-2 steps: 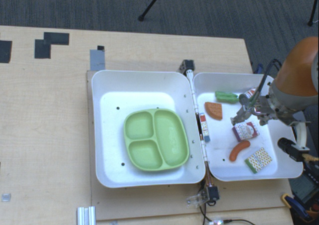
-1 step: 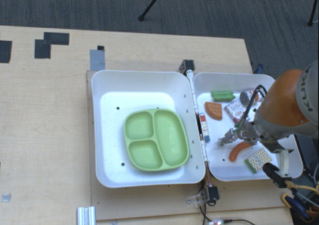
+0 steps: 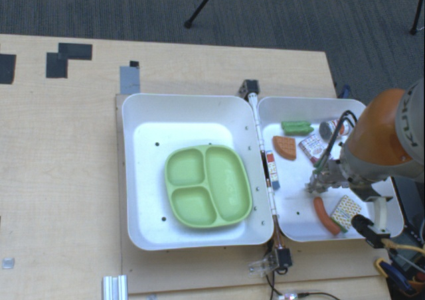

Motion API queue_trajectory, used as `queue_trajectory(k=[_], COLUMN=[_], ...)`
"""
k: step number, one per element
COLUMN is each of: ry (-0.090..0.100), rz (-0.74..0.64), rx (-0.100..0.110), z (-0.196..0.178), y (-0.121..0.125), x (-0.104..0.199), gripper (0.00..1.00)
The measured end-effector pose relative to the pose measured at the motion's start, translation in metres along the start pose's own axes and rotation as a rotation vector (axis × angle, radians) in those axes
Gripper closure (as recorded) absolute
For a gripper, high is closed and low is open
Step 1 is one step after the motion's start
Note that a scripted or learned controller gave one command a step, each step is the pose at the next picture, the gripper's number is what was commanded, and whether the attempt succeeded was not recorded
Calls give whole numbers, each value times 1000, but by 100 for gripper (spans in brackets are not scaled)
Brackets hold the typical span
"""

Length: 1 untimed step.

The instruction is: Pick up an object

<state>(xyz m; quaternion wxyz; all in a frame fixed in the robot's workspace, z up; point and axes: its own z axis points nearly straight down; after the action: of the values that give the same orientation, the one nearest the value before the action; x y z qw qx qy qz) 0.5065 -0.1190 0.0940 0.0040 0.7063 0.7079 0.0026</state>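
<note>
The right bin point(image 3: 292, 225) holds several small items. A green pod-like piece point(image 3: 296, 127) lies at the back, with an orange wedge point(image 3: 285, 147) in front of it. A white and red packet point(image 3: 311, 148) is to the wedge's right. Near the front edge are a red sausage point(image 3: 326, 216) and a tan checkered cracker point(image 3: 346, 209). My gripper point(image 3: 318, 184) hangs low over the middle of this bin, just behind the sausage's upper end and left of the cracker. The arm's grey body and orange band point(image 3: 378, 136) hide part of the bin's right side.
The left bin point(image 3: 143, 159) holds a light green three-compartment plate point(image 3: 208, 186). A small grey metallic item point(image 3: 327, 129) sits at the back right of the right bin. A central divider point(image 3: 263, 159) separates the bins, and cables lie at the bench's front right.
</note>
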Motion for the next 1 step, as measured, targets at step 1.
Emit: queue_trajectory(k=[1], ry=[0], rz=[0], rx=[0], z=[0], y=[0], x=[0], gripper=[0])
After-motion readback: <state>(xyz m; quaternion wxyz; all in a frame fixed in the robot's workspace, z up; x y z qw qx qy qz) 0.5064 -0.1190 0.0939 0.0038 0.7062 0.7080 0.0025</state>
